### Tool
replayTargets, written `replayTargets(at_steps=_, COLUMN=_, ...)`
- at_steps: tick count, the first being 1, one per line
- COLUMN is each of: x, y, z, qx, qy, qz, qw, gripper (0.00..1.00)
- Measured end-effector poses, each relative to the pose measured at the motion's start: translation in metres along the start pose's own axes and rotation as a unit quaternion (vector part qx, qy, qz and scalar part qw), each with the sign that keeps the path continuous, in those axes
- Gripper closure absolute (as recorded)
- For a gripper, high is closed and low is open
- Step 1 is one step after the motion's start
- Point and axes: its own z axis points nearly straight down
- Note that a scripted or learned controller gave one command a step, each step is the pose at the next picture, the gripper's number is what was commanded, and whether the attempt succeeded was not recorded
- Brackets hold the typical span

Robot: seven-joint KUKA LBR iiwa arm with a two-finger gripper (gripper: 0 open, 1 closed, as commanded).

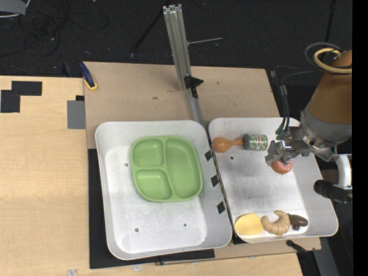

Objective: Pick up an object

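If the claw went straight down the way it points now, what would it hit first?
Most likely the small red-orange object lying directly under the claw in the right bin. Depth is hard to read from this slanted view, so whether they already touch is unclear; the green-labelled bottle sits just beside that line.

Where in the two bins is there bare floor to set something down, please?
Right bin: the middle floor is bare, between the bottle above and the croissant below. Left bin: a wide strip below the green tray is bare. Crowded: the right bin's top, around the gripper and red object, and its bottom edge.
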Motion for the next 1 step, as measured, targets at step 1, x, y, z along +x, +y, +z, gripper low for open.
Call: replayTargets(at_steps=1, x=0.0567, y=-0.0020, z=-0.0074, qx=0.001, qy=0.001, qz=-0.002, qw=1.0000, gripper=1.00)
